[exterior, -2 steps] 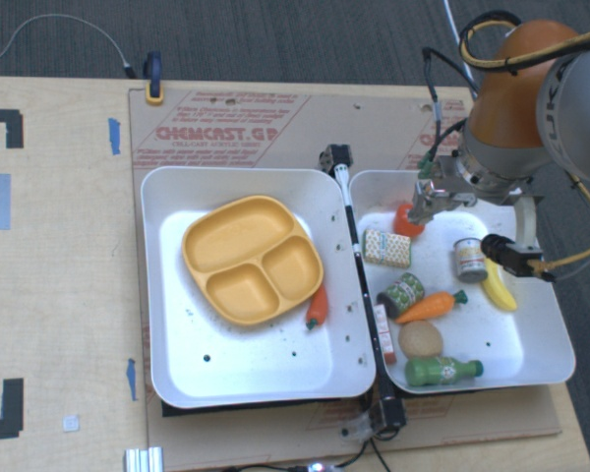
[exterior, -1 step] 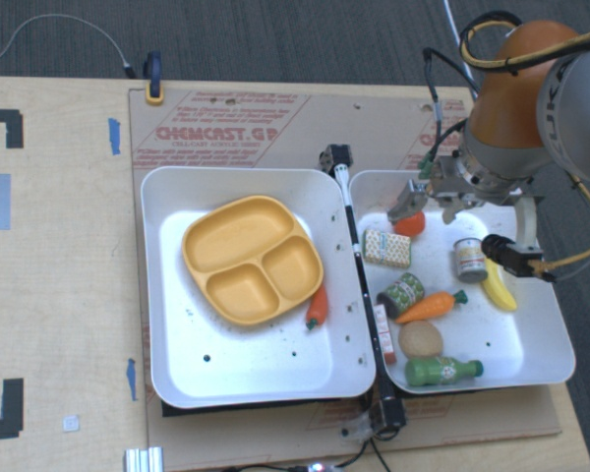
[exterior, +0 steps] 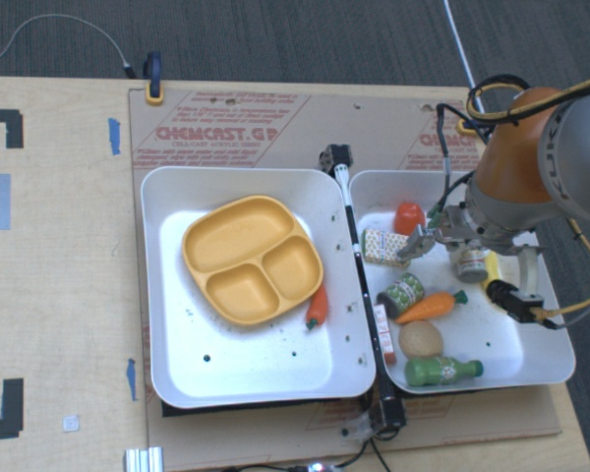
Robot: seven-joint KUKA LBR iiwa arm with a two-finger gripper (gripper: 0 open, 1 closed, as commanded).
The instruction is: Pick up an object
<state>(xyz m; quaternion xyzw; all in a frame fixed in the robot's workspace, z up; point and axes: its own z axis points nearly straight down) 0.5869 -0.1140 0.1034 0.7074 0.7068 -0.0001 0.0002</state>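
My gripper (exterior: 442, 253) hangs over the upper middle of the right bin (exterior: 543, 354), open, with nothing between its fingers. One finger (exterior: 417, 245) points at a cream box (exterior: 383, 247) lying by the bin's left wall. A red object (exterior: 408, 215) sits just behind that finger. In front of the gripper lie a green can (exterior: 405, 291), an orange carrot (exterior: 428, 307), a tan round potato (exterior: 421, 339) and a green bottle (exterior: 442, 370).
The left bin (exterior: 167, 293) holds a yellow divided plate (exterior: 251, 259) with a small red-orange vegetable (exterior: 317, 308) at its right rim. A small red and white item (exterior: 382, 321) lies against the divider between the bins. The arm's orange band (exterior: 516, 155) rises at the right.
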